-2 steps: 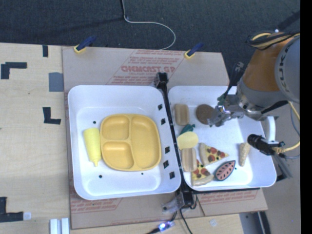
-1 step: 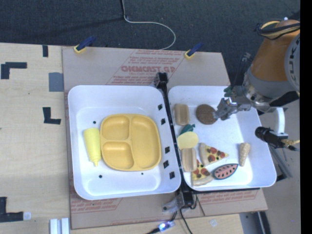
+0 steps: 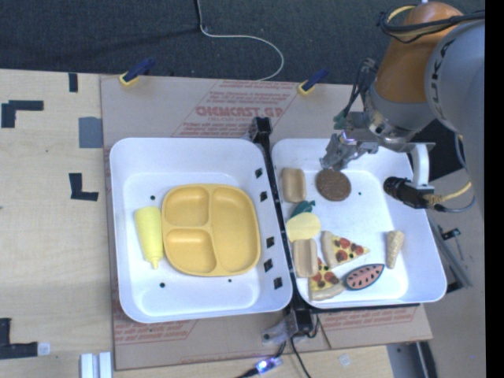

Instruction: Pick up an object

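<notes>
in the camera view, the grey arm with its two-finger gripper point(image 3: 337, 152) is hanging over the far part of the right shallow white bin point(image 3: 409, 290), just above a round brown cookie-like disc point(image 3: 333, 185); i cannot tell the gripper's state. a tan bread-shaped piece point(image 3: 293, 184) is lying left of the disc. nearer are sitting a yellow lemon-like piece point(image 3: 303, 227), a pizza slice point(image 3: 344, 249) and a watermelon slice point(image 3: 364, 276). the left bin point(image 3: 126, 164) is holding a yellow divided plate point(image 3: 211, 229) and a yellow squeeze bottle point(image 3: 149, 233).

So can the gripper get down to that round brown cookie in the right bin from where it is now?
Probably yes. The gripper hangs just beside the brown cookie, which lies flat on the right bin floor with bare space around it. The bread roll lies apart to its side, so nothing seems to block a descent.
</notes>
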